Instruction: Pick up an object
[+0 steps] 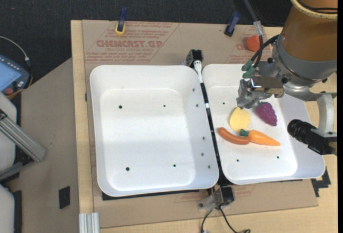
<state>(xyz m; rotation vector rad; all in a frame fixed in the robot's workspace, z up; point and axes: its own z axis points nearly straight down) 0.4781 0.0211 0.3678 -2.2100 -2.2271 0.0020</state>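
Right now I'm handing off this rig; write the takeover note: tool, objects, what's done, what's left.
Tool: low in the right bin, above the yellow fruit and beside the purple grapes; nothing seen in its grip.
Objects: fruit, grapes, orange carrot and a red-orange sausage-shaped piece all lie in the right bin.
Done: approach to the cluster.
Left: grasp one object and lift it.

Gripper (251,99) above right bin (284,170) (just over yellow fruit (240,119), purple grapes (266,113)); carrot (261,138) nearby.
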